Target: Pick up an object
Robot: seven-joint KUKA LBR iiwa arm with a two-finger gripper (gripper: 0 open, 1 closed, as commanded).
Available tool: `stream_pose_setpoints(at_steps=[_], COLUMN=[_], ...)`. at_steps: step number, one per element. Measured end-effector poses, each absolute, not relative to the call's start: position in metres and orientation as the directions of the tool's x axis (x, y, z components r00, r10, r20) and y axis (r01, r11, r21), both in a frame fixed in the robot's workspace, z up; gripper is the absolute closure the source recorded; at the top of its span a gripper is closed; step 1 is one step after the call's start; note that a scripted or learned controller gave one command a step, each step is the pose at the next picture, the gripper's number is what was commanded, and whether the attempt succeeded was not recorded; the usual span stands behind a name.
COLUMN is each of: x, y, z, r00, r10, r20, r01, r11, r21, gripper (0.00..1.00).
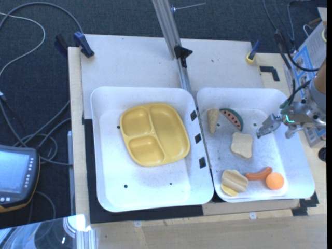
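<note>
On the worktop (129, 61) two shallow white bins sit side by side. The left bin (111, 191) holds a yellow divided plate (154, 134), lying flat in its middle with three compartments facing up.

The right bin (301, 165) holds the small things. At its far left lie a tan bread-like piece (213, 120) and, just beside it to the right, a watermelon slice (232, 118) with a green rind and red flesh. Near the middle of the bin lies a pale toast-like slice (241, 145). Along the near edge lie a layered sandwich piece (234, 181) at the left, then a reddish sausage (258, 174), and an orange ball (275, 181) touching or just beside the sausage's right end.

The arm reaches in from the right, and the tool (277, 124) hangs over the far right part of the right bin, to the right of the watermelon slice and beyond the toast-like slice. Its two fingers stand apart, one finger (265, 126) pointing left and down, with nothing between them. None of the things touches the tool.
</note>
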State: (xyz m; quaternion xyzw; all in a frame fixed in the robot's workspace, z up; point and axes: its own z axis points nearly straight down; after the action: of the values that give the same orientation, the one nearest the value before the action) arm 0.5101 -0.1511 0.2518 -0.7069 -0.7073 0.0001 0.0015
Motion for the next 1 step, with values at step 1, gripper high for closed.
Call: stream_pose_setpoints(at_steps=[1], x=[0.5162], y=[-0.1481], z=[0.2069], r00=[0.0], r10=[1.0], r20=[0.003], r01=[1.0], r11=[0.0], r21=[-0.007], gripper=[0.0])
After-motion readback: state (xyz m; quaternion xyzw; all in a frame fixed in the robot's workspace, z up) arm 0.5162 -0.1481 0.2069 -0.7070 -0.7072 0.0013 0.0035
